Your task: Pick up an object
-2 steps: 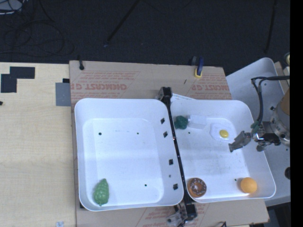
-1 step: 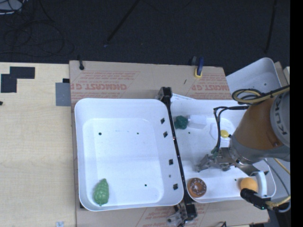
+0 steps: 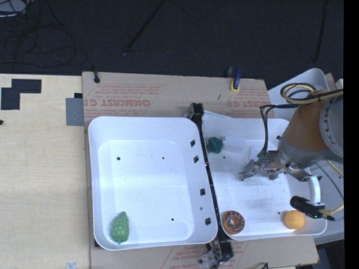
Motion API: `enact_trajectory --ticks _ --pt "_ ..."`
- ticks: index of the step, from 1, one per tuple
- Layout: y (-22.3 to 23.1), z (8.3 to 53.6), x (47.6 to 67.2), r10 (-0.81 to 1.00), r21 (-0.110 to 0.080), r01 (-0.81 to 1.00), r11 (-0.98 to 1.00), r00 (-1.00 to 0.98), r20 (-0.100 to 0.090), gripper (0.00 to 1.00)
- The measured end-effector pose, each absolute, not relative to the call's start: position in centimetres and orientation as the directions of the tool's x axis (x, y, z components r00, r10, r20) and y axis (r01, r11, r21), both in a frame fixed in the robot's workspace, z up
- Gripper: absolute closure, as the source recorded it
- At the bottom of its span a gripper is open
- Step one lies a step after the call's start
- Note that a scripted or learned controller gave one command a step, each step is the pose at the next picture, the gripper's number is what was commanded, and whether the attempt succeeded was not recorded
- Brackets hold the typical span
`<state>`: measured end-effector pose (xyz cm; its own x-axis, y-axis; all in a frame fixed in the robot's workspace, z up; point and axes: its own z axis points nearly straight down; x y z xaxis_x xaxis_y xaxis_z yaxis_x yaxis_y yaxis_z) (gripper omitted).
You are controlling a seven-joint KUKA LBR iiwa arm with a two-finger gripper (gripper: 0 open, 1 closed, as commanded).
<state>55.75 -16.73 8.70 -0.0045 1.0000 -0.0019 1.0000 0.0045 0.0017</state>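
Gripper [image 3: 247, 172] low in right bin [image 3: 247, 136], perhaps touching nothing.

grey arm [image 3: 336, 128], orange band [image 3: 305, 129], black and yellow cables [image 3: 297, 91]

- The left bin [image 3: 147, 129] and the right bin [image 3: 247, 200] show smooth white plastic with a soft sheen.
- A sheet of brown cardboard [image 3: 168, 97], matt and printed in red, lies under both bins.
- The worktop [image 3: 39, 167] carries a pale wood-grain finish, matt.
- The green object [image 3: 119, 227] in the left bin looks bumpy and rough.
- The teal object [image 3: 214, 145] appears dull and soft-surfaced.
- The orange ball [image 3: 294, 220] looks smooth, with slight shine.
- The round brown item [image 3: 233, 222] has a glossy, glazed look.
- The end effector [image 3: 249, 171] shows bare grey metal.
- The arm's orange band [image 3: 305, 129] has a smooth, satin finish.
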Motion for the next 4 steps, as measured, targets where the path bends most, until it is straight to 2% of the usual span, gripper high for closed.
enact_trajectory --ticks 1,2,3,4 --pt "-4.9 19.4 55.3 1.0 0.007 1.0 0.013 -0.013 0.005 0.0" --pt "-3.6 18.7 58.9 1.0 -0.001 1.0 0.002 -0.002 0.001 0.0" --pt "6.5 18.7 54.7 1.0 -0.007 1.0 0.01 -0.01 0.004 0.0" --pt "14.0 14.8 53.6 1.0 -0.008 1.0 0.005 -0.005 0.0 0.0"
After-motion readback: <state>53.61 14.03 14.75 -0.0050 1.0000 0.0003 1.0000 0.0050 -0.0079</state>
